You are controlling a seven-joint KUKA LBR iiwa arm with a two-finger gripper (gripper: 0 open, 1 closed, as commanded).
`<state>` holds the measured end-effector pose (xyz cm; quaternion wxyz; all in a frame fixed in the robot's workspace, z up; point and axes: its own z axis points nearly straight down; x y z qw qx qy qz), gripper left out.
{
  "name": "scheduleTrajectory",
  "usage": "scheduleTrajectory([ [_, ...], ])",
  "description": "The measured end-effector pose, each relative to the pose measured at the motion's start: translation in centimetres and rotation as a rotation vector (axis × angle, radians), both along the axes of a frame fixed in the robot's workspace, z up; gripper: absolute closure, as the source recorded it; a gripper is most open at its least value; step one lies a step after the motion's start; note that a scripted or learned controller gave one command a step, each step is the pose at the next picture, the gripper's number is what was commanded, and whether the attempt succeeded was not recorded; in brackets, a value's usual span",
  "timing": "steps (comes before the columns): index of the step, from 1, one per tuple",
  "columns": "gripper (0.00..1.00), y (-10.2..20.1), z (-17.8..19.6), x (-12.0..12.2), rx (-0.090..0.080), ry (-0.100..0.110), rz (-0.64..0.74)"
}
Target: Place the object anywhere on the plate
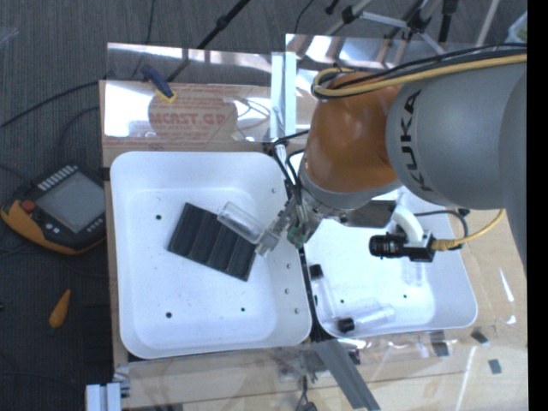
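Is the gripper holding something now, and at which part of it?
It cannot be told. The gripper is at the clear object over the dark plate, but contact is unclear.

Two white bins [137, 255], one black ridged plate [210, 242], one clear object [240, 221], one handheld controller [60, 208]
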<state>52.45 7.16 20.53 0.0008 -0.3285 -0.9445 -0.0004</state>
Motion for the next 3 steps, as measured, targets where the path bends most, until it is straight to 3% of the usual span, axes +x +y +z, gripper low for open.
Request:
scheduleTrajectory([
  [1, 1.0, 5.9, 2.2, 4.2, 0.001, -0.002, 0.39],
  [2, 1.0, 15.5, 6.8, -3.8, -0.001, 0.0, 0.3],
  [3, 1.0, 13.9, 22.1, -4.0, -0.002, -0.002, 0.52],
])
